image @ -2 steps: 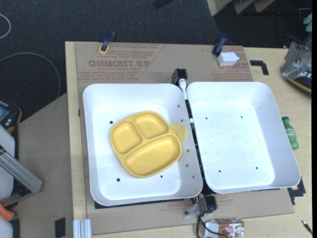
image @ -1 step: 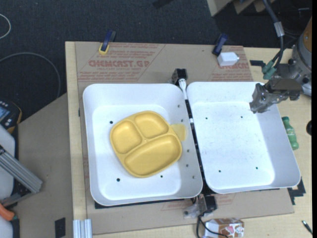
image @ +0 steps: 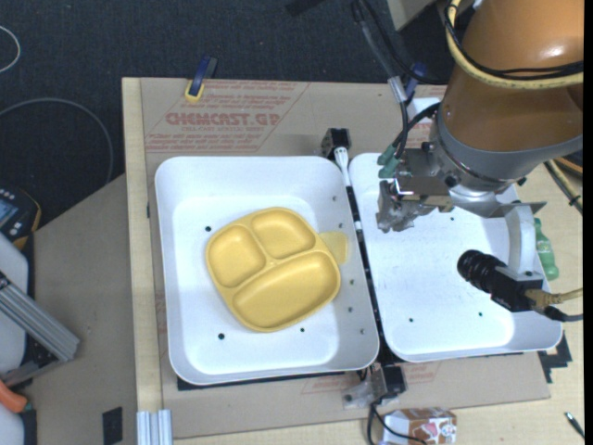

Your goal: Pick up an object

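Your glossy yellow three-welled plate [image: 273, 272] lies in the left bin [image: 185, 341]; gripper [image: 397, 219] over the right bin [image: 426, 313], grip unreadable.

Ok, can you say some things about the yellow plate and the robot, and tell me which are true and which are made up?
1. The yellow plate lies in the bin on the view's left. True.
2. The plate has five sections. False: it has three.
3. The end effector is above the bin on the view's right. True.
4. The end effector holds the plate. False: it is apart from the plate, over the other bin.
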`<act>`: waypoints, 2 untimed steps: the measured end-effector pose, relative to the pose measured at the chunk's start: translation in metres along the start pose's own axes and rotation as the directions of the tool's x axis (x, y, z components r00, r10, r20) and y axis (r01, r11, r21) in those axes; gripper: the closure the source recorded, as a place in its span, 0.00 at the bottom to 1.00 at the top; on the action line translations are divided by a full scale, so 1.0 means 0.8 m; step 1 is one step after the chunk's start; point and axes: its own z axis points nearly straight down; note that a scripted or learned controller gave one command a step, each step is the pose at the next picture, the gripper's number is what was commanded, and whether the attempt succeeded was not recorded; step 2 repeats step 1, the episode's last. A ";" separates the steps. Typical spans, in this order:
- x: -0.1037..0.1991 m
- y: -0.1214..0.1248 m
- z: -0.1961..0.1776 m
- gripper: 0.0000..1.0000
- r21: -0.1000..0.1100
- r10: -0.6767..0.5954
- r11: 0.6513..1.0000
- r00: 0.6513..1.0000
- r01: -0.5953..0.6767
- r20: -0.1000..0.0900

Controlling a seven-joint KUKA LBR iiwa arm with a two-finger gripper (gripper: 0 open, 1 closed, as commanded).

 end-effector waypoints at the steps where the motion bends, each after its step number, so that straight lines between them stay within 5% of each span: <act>1: 0.000 0.001 -0.028 1.00 -0.012 0.008 1.000 1.000 -0.008 0.001; 2: 0.000 0.001 -0.028 1.00 -0.012 0.008 1.000 1.000 -0.008 0.001</act>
